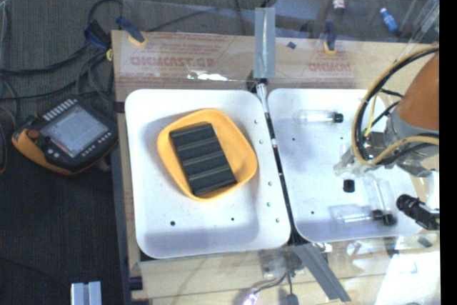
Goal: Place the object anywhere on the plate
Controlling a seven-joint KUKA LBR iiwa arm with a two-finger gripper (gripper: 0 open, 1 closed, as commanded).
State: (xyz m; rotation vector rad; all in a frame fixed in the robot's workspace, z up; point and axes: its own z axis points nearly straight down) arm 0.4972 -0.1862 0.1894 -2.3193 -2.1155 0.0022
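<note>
On the round yellow plate (246, 153) in the left white bin (146, 221): flat black ridged block (203, 158). Over the right white bin (314, 221): jaws (357, 161), spread or pressed together, cannot tell.

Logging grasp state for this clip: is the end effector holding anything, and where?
Cannot be told. The black ridged object lies on the yellow plate, away from the arm.
</note>
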